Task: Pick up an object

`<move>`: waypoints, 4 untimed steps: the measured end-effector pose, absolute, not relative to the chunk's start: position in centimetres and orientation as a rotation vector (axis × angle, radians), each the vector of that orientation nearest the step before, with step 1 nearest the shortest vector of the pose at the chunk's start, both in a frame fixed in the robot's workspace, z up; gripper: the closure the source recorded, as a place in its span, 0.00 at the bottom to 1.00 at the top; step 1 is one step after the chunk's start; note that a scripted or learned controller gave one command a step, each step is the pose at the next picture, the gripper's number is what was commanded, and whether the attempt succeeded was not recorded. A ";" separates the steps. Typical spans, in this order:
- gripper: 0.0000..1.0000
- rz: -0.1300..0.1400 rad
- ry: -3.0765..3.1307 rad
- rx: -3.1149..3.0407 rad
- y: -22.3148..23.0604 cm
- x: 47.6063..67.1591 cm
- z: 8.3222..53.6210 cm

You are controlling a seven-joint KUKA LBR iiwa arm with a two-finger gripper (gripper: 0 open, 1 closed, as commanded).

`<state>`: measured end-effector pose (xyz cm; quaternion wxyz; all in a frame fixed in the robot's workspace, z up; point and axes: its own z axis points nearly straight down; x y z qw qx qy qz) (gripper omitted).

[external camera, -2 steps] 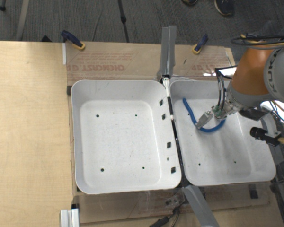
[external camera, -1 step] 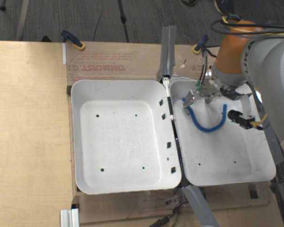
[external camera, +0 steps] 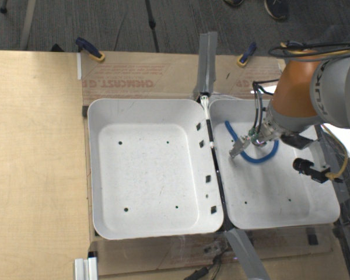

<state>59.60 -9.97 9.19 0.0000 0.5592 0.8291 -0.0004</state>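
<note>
The camera view looks down on two white bins side by side. The left bin [external camera: 105, 156] sits next to the right bin [external camera: 315, 209].

In the right bin, near its back left corner, lies a blue cable [external camera: 262, 156]. It bends like a hook, with one end pointing up toward the back wall of the bin and the loop curling round to the right.

The step in hand looks like the grab. The gripper [external camera: 240, 150] is low in the bin, right at the blue cable, just left of the loop. Its tip is small and partly in front of the cable, so how wide it is and whether it has hold of the cable is something that cannot be told from here.

The next move probably calls for a firm pinch on the thin cable and then a slow lift straight up. The cable is thin and bendy, so it may slip out or droop.

The arm [external camera: 297, 92] comes in from the right side. Its orange band is over the back right part of the bin, and the wrist leans down and to the left toward the cable
</note>
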 end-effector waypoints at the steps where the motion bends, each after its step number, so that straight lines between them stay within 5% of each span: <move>1: 0.00 0.002 2.832 1.348 -10.3 54.1 9.3; 2: 0.00 -0.001 2.702 1.596 -15.3 58.0 27.2; 3: 0.00 -0.001 2.483 1.924 -12.0 59.9 9.2; 4: 1.00 0.000 2.483 1.927 -12.1 59.9 10.1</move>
